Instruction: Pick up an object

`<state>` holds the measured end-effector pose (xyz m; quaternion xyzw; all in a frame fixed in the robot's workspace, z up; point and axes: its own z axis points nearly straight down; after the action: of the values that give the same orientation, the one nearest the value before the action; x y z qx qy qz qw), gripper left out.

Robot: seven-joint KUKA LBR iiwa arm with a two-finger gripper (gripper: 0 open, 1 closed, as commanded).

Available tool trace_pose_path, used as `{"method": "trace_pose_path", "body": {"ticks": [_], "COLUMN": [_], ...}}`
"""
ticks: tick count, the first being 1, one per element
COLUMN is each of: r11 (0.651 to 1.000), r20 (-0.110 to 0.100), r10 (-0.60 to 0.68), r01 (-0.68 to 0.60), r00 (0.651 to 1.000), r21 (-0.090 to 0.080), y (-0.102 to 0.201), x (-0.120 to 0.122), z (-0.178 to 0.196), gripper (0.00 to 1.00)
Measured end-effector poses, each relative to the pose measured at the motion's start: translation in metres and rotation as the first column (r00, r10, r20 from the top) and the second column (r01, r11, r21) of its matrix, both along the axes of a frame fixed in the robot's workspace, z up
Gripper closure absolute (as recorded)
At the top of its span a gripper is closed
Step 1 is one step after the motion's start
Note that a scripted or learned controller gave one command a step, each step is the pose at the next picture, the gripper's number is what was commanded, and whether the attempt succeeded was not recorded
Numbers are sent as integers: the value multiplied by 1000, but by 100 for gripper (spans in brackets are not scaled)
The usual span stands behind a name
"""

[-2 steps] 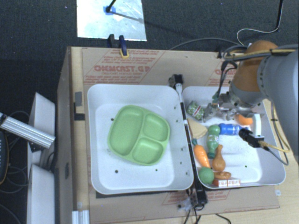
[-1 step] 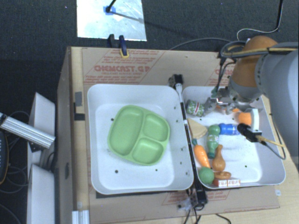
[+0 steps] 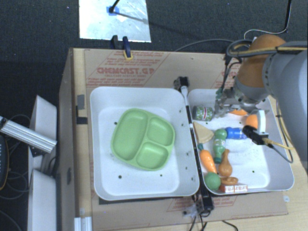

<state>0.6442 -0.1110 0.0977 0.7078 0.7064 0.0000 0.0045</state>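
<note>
The likeliest target is the small can with a green and red label, lying on its side in the upper left corner of the right bin, close to the divider between the two bins. The gripper sits just to the right of it, low in that same corner, with the grey arm and its orange band reaching in from the right edge of the frame. At this size and angle it is impossible to tell how the tool is set or whether anything is in it; the can looks to be resting on the bin floor beside the tool, not lifted.

Further down the right bin lies a loose cluster of toy foods: a tan wedge just below the can, a blue bottle-like piece, an orange piece near the wrist, a green bottle, a carrot, a tan pear-shaped piece, a green ball and a small brown piece at the lower edge.

The left bin holds a green sectioned tray, flat in its middle.

As a judgement: the approach to the corner seems done, while the grasp and the lift are not yet shown. Nothing is visibly raised off the bin, so the pick remains to be completed.
</note>
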Motion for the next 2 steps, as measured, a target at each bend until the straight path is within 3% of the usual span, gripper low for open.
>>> {"method": "trace_pose_path", "body": {"ticks": [1, 2], "r11": [1000, 1000], "r20": [4, -30], "r10": [-4, 8], "r01": [4, -7], "r00": [1000, 1000], "r21": [-13, 29], "y": [-8, -39], "x": [0, 21], "z": [2, -8], "gripper": [0, 0]}}
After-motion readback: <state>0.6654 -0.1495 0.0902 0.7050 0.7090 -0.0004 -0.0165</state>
